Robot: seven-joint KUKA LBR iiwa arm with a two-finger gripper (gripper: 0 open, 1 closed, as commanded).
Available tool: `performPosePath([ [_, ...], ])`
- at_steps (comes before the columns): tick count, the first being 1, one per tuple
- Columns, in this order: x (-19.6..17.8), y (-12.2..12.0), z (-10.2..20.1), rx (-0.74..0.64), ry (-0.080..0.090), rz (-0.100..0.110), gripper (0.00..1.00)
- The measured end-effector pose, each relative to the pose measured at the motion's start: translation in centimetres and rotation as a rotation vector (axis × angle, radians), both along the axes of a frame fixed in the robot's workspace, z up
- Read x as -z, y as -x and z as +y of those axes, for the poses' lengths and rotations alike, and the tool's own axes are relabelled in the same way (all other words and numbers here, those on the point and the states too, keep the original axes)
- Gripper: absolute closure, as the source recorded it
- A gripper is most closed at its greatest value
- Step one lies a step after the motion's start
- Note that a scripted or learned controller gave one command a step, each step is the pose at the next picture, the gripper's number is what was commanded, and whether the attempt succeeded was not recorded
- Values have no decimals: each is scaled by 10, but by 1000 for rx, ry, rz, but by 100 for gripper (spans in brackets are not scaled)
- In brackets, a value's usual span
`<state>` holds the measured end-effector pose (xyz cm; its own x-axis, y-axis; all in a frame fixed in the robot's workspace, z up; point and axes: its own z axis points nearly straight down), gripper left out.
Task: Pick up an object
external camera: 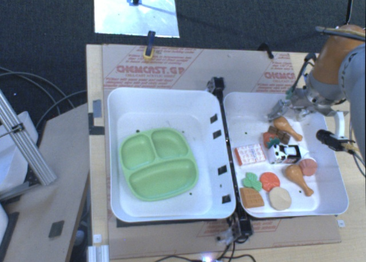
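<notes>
Two white bins sit side by side on the bench. The left bin holds a green tray with three parts. The right bin holds a heap of toy food. The arm comes in from the right and leans over the far end of that bin. Its gripper hangs low there, but it looks small and blurry, so how wide it is open is not clear, and no toy can be seen in it. The closest toy is a drumstick, which lies just below the gripper, on the side nearer the camera. It seems very close, maybe touching, but that is hard to tell. Its long side runs at a slant, from up-left down to the right. Right beside it are a small red and brown piece and a black and white toy. Further toward the camera lie a red and white box, a second drumstick, a pink toy, a tomato, a green leaf, a cracker and a pale round toy. The first drumstick looks like the easiest thing to grab. A good grab would likely pinch across its thin side, not along its length. Toys sit close by, so one might get bumped.
</notes>
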<state>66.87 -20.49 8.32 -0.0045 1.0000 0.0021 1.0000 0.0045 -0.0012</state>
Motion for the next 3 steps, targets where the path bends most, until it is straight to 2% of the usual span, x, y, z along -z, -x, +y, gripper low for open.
performPosePath([
  [1, -21, -1, -1, 1, 3, -6, 0],
  [2, -114, -3, 10, -1, 5, -13, 0],
  [3, -30, 1, -2, 3, 3, 0, 0],
])
